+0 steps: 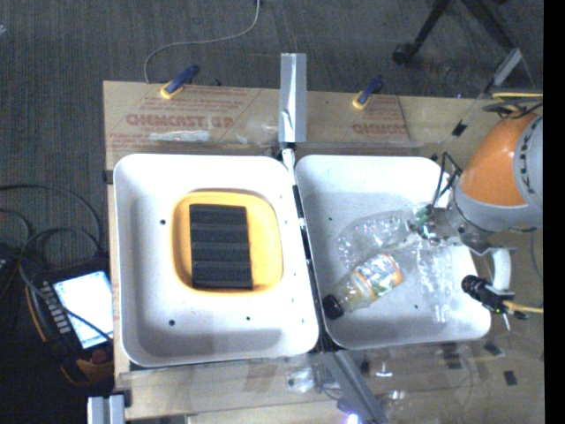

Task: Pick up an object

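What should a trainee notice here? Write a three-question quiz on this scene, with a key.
1. True or false: the bottle lies on its side in the right bin.
2. What sits in the left bin?
A. a yellow tray holding a black block
B. a red cup
C. a pair of scissors
3. Fill in: the arm has an ______ band above the wrist.

Key
1. True; its dark cap points toward the bin's near left corner.
2. A
3. orange
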Available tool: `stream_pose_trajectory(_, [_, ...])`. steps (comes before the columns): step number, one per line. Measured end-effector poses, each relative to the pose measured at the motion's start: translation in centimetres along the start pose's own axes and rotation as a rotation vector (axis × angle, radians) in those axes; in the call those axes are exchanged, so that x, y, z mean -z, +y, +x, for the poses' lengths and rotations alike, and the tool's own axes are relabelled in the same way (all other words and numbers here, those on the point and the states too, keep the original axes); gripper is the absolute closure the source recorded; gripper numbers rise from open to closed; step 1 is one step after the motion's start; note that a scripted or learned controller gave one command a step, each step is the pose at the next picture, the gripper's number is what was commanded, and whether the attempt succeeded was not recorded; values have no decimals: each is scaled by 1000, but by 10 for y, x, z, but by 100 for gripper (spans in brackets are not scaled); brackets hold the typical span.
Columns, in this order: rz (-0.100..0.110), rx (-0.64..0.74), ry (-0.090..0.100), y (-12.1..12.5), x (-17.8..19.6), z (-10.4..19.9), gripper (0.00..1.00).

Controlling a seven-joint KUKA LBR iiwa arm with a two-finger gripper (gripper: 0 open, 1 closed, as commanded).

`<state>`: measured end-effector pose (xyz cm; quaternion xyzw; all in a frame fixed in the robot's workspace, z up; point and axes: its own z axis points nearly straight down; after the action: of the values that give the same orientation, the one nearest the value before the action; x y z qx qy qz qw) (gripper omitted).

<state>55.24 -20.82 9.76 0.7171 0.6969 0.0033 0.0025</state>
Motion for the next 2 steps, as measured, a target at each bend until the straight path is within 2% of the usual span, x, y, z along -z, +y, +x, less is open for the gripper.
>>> stream_pose_trajectory(1, [-15, 258, -16, -29, -3, 29, 0])
stream_pose_trajectory(2, [6, 206, -1, 14, 3, 24, 0])
